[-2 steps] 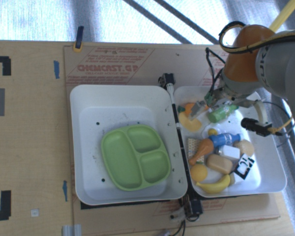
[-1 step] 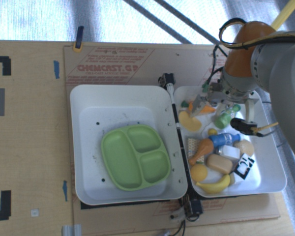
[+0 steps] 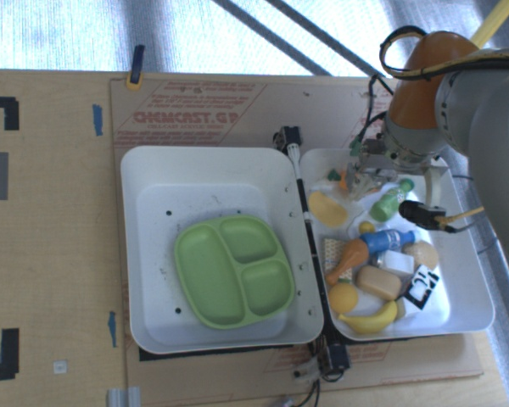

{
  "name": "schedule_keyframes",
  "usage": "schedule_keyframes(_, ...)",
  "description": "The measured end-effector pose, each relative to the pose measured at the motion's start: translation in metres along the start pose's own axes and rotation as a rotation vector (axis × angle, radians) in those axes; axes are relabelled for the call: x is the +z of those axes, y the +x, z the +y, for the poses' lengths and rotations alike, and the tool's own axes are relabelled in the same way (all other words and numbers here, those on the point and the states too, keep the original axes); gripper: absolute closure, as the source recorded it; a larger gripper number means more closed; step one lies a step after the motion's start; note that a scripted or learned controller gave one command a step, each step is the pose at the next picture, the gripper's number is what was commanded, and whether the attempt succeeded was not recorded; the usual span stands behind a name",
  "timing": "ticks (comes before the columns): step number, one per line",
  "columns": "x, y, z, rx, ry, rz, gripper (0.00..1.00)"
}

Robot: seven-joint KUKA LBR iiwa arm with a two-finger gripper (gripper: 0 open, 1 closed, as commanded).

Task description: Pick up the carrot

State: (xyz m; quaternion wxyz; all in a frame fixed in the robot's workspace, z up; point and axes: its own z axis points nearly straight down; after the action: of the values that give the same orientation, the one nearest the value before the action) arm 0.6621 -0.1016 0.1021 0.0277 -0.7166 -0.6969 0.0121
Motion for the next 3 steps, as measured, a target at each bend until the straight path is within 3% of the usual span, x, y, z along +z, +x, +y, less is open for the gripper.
schedule_keyframes(1, 0.0, 0.0, 0.0, 0.0, -0.001, 0.0, 0.0)
schedule_keyframes(2, 0.012, -0.034, 0.002, 0.294, -0.001, 0.008, 0.0)
schedule_keyframes(3, 0.012, -0.08, -0.004, 0.356, -0.019, 0.011, 0.0)
